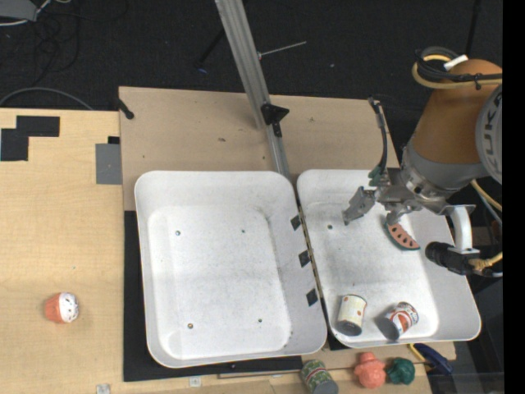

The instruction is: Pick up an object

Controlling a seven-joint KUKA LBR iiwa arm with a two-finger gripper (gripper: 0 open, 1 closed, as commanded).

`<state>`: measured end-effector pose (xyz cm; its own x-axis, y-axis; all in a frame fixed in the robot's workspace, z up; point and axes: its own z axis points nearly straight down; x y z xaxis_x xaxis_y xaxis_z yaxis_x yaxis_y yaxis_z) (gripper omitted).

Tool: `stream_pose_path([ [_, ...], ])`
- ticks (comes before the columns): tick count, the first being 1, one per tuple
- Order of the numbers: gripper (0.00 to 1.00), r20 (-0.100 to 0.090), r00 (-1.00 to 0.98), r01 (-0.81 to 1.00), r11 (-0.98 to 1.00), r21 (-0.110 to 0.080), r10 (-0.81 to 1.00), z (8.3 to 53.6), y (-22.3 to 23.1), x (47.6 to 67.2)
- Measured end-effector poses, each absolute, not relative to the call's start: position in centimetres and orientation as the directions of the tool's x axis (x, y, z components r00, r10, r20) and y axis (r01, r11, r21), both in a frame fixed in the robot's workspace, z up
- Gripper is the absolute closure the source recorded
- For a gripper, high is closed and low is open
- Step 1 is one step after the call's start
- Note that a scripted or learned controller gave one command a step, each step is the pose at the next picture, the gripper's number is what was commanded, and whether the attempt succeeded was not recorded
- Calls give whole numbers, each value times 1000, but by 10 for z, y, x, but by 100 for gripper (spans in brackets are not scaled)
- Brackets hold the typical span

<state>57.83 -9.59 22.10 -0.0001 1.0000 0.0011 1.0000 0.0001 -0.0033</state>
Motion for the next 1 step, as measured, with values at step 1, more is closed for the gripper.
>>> stream_pose_path([
  [1,0,1,2,1000,-2,-3,1000,221,-97,578],
])
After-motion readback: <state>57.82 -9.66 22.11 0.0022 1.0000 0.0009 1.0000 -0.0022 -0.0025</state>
